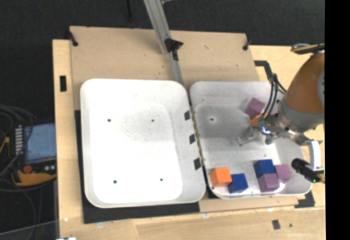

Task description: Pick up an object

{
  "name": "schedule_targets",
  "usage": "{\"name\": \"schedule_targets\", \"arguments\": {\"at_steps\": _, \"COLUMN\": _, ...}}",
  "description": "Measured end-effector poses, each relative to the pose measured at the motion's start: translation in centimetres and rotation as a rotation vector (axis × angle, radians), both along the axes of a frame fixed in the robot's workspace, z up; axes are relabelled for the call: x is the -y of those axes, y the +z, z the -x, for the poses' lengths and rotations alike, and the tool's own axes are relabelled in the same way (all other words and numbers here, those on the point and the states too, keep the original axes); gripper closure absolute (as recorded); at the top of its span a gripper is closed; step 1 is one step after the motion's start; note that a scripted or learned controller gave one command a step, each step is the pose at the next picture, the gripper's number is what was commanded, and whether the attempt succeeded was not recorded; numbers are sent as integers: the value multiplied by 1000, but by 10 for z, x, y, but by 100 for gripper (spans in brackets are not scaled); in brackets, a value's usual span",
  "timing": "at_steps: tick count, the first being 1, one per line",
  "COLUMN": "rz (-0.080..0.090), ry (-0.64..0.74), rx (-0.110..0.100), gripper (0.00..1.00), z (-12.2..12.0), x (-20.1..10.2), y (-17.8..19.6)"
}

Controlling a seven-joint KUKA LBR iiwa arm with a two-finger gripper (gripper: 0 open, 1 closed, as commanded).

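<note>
Starting at far left, at 9 o'clock off the bench: a handheld control unit (39, 146) with a blue screen, cables beside it. Next, left bin (87, 124), white, only dark specks on its floor. Rising toward 12 o'clock from the seam between the 2 bins: a slanted metal pole (156, 12).

Then right bin (219, 143), holding 6 blocks. At its 7 o'clock: orange block (221, 176), touching small blue block (238, 182) just to its right. At 1 o'clock: upper purple block (255, 106), lying alone. At 5 o'clock, a tight cluster: larger blue block (264, 167), dark purple block (268, 181) right below it, pale purple block (283, 172) alongside toward 3 o'clock.

Reaching in from 3 o'clock: arm (306, 94), orange band above grey wrist. Gripper (256, 134) low over the bin's middle, just below the upper purple block and well above the 5 o'clock cluster. Claw released or clenched: cannot tell. No block seen within it.
</note>
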State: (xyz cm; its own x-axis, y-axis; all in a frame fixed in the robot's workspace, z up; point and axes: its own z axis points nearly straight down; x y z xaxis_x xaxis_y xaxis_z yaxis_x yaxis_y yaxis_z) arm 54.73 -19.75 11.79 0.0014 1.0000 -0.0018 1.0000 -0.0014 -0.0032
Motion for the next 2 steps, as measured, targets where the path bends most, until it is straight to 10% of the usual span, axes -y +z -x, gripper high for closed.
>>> {"name": "schedule_targets", "arguments": {"at_steps": 1, "rz": 2, "ry": -2, "rx": 5, "gripper": 0, "z": -1, "x": 2, "y": -20}}
{"name": "schedule_targets", "arguments": {"at_steps": 2, "rz": 1, "ry": -8, "rx": 11, "gripper": 100, "z": -2, "x": 3, "y": -8}}
